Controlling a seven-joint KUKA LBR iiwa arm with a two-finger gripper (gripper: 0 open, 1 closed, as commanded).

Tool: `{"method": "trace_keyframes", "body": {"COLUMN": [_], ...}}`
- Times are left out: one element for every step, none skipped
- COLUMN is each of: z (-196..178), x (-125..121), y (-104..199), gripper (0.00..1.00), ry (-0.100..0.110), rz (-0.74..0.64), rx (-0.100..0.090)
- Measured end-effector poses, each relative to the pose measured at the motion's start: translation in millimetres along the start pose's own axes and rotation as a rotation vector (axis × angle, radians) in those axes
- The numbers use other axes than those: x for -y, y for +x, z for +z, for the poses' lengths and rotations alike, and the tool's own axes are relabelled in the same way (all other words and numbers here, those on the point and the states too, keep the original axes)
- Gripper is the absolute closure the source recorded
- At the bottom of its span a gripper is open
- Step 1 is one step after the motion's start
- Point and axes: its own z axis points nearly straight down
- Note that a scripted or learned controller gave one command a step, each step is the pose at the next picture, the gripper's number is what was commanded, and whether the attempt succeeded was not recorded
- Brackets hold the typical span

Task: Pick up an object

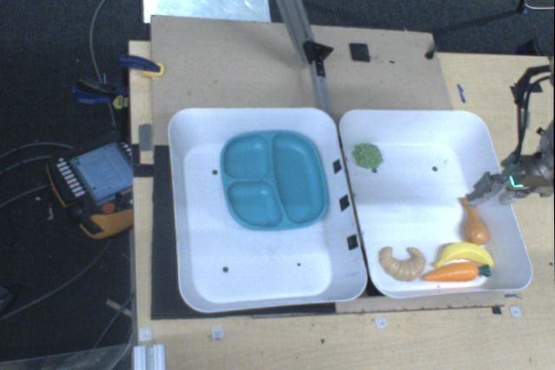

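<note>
Toys cluster in the right bin [416,173]: an orange pear-shaped piece [474,226] by the right wall, a banana [465,253] over a carrot [453,273], a croissant [402,262] to their left, broccoli [367,155] well apart. The tool [490,186] hovers just above the pear-shaped piece, grip unclear. A blue divided plate [274,179] sits in the left bin [199,256]. No writing is legible.

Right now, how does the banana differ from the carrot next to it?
The banana is yellow and curved; the carrot is orange, straight and tapered. The banana lies above the carrot in the camera view, farther from the bin's near edge. Both are toy foods, touching, in the right bin's near right corner.
</note>
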Motion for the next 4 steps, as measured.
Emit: {"method": "trace_keyframes", "body": {"z": [-0.7,61.7,104.5,146.4], "x": [-0.5,1.9,-3.2,-8.1], "y": [-0.1,-1.7,-2.7,-1.9], "gripper": [0.0,0.0,0.0,0.0], "ry": [-0.002,0.002,0.001,-0.013], "rz": [0.0,0.003,0.003,0.001], "rx": [0.001,-0.001,0.0,0.002]}}
